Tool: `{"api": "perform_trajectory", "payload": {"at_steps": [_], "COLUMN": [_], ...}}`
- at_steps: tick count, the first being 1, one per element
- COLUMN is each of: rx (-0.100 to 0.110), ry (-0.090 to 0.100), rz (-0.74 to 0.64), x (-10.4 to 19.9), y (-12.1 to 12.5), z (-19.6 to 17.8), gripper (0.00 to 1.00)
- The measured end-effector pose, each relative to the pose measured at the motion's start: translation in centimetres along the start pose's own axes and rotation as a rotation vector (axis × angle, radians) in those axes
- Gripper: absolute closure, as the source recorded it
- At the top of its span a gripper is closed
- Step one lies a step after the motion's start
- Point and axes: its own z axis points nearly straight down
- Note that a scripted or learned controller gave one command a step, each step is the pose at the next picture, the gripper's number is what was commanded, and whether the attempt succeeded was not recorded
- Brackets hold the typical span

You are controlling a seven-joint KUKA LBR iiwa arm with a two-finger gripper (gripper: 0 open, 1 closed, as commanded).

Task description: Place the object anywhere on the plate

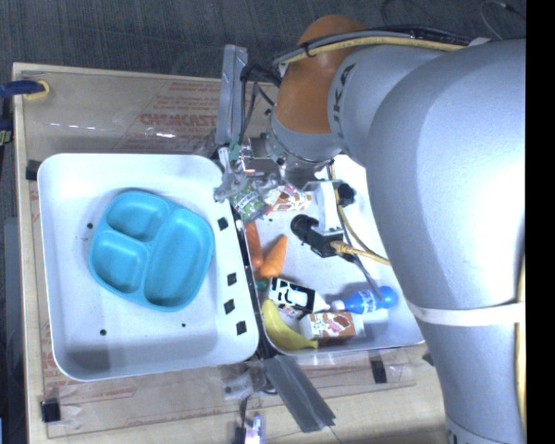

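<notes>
A blue plate (153, 248) with three compartments lies in the left white bin (65, 183), and nothing sits on it. My gripper (240, 181) hangs over the far left corner of the right bin (393, 339), just beside the wall between the two bins. Directly under it is a small green and white packet (251, 203), touching or very close to it. The wrist and the orange band (305, 91) hide much of that corner. An orange carrot (271, 255) lies just nearer than the packet.
The right bin also has a banana (283, 327), a bottle with a blue cap (367, 301), a black and white box (292, 295), a brown packet (332, 324) and a colourful wrapper (285, 199). A black cable plug (314, 233) hangs from the wrist.
</notes>
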Motion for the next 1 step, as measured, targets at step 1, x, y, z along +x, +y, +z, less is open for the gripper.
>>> {"api": "perform_trajectory", "payload": {"at_steps": [1], "rx": [0.002], "ry": [0.000], "rz": [-0.121], "x": [3.94], "y": [-1.41], "z": [0.00], "gripper": [1.00]}}
